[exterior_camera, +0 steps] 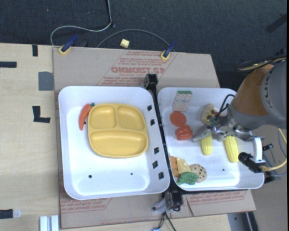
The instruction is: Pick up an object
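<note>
My gripper (210, 128) hangs low over the middle of the right bin (241, 179), reaching in from the right under the grey wrist. It sits just above a yellow corn cob (206, 146) and beside a second corn cob (231, 148). A beige toy food piece (208, 112) lies right behind it. To its left are a red tomato (177, 118) and a smaller red piece (183, 133). Nothing shows clearly held in the gripper.
A white and green box (182, 100) stands at the right bin's back. A cookie (198, 170), a green piece (188, 178) and an orange wedge (179, 165) lie at its front left. The left bin (77, 177) holds a yellow divided plate (118, 130) and a carrot (85, 115).
</note>
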Action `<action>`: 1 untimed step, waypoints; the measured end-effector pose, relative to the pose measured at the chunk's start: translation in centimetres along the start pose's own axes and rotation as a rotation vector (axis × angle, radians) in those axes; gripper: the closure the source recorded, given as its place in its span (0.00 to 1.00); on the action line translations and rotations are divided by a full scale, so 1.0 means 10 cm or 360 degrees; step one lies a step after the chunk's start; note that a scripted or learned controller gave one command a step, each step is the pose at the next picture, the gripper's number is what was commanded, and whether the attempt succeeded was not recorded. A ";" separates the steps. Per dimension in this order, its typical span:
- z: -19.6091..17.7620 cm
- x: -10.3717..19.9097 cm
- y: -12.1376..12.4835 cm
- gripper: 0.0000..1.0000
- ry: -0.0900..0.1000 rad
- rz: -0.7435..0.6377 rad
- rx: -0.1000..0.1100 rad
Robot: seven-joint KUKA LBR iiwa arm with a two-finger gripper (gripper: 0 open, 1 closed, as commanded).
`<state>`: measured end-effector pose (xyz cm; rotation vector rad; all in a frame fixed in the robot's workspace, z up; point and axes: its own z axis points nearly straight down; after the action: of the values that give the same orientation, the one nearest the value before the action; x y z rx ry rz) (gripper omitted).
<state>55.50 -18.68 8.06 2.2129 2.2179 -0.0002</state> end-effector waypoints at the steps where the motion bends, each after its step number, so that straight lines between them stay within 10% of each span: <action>1: -0.05 0.66 0.12 0.00 0.0008 -0.0006 0.0004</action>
<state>56.68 -12.11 8.57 2.2123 2.2258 0.0024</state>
